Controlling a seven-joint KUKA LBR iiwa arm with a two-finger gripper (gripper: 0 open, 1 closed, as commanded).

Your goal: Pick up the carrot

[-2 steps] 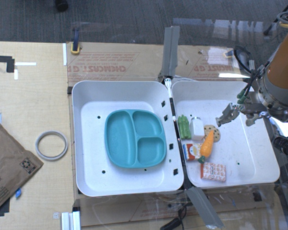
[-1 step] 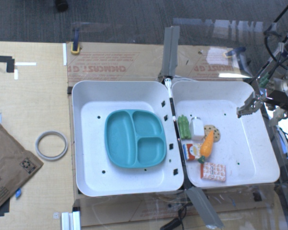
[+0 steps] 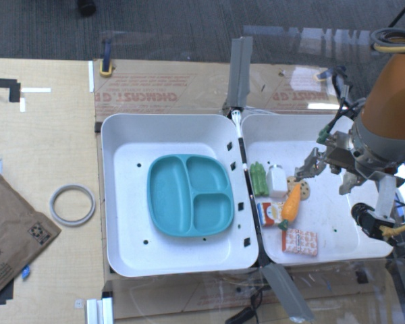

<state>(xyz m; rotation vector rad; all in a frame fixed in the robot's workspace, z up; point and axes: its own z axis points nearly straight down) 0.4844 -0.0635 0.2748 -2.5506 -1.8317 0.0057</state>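
The carrot (image 3: 291,203) lies in the right bin (image 3: 337,245), near that bin's left side, slanted with its thick end up toward a small round cookie (image 3: 302,190) that touches or nearly touches it, and its thin tip down by a red-and-white packet (image 3: 268,212). A white bottle (image 3: 277,179) and a green vegetable (image 3: 258,179) sit just to its upper left, and a red patterned packet (image 3: 301,241) lies just below. The claw (image 3: 309,167) hangs above and to the right of the carrot's thick end; it looks slightly parted with nothing between its fingers, though the view is too small to be sure. To grasp well, it probably should shift down-left to sit over the carrot's middle, turn so the fingers straddle the carrot across its width, then descend without nudging the cookie or the packets. The left bin (image 3: 121,201) holds a teal plate (image 3: 189,194), well apart from this work.
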